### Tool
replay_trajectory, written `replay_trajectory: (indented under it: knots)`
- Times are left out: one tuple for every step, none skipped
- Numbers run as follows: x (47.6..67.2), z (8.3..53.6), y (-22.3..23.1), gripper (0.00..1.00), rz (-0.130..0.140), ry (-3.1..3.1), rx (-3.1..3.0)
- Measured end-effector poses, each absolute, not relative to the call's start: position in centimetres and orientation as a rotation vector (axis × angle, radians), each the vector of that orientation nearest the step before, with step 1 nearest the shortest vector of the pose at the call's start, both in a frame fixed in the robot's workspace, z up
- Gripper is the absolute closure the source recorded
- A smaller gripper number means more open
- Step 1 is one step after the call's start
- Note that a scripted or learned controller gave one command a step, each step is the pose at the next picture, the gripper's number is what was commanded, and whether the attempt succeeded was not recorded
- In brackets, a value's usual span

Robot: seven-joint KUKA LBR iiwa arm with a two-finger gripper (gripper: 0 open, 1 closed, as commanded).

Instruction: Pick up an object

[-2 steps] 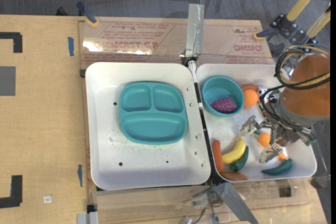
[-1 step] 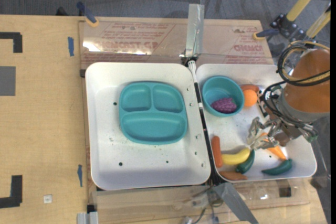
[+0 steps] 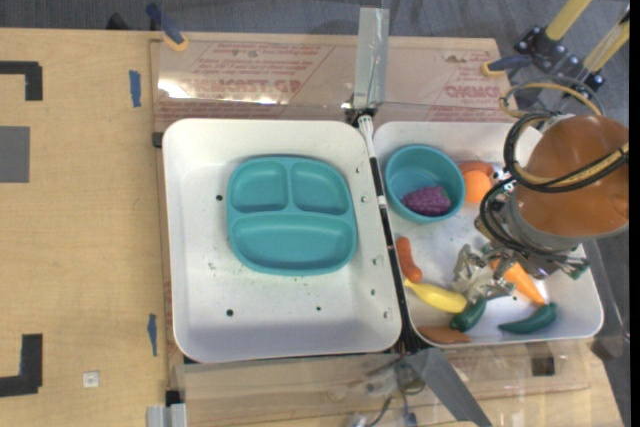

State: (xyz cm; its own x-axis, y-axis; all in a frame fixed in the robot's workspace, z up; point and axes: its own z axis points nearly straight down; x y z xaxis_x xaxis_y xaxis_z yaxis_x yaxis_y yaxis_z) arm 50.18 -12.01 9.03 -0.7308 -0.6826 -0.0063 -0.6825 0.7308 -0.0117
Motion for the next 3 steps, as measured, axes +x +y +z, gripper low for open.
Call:
replay_trajectory:
  knots:
    - [50.2,9.0,-12.0,0.00,-0.012,2.913,-1.149]
    - [58.1,8.7,-10.6,0.00,0.017,2.897,-1.269]
    - [53.7,9.0,-10.4,0.00,-0.005,2.984,-0.940]
